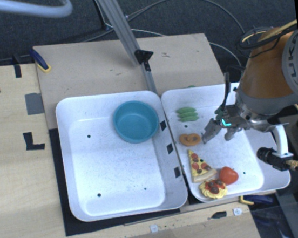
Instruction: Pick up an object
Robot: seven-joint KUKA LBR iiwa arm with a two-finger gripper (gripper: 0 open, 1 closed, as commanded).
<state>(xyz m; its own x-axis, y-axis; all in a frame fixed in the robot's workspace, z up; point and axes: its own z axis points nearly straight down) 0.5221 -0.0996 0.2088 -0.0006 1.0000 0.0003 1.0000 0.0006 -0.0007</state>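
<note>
The left bin [89, 200] held a blue bowl [135, 121]. The right bin [254, 175] held a pizza slice [199, 166], green pods [187, 114], a tomato [228, 175] and a pretzel [190, 138], the open, empty pincer [220, 131] just beside the pretzel.

I see my arm [274, 77] as a bulky grey body with a wide orange band, dark gripper [219, 130] glowing teal.

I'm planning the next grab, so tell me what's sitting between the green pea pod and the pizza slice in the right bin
In the camera view, a small brown pretzel-like piece lies between the green pea pod and the pizza slice.
</note>
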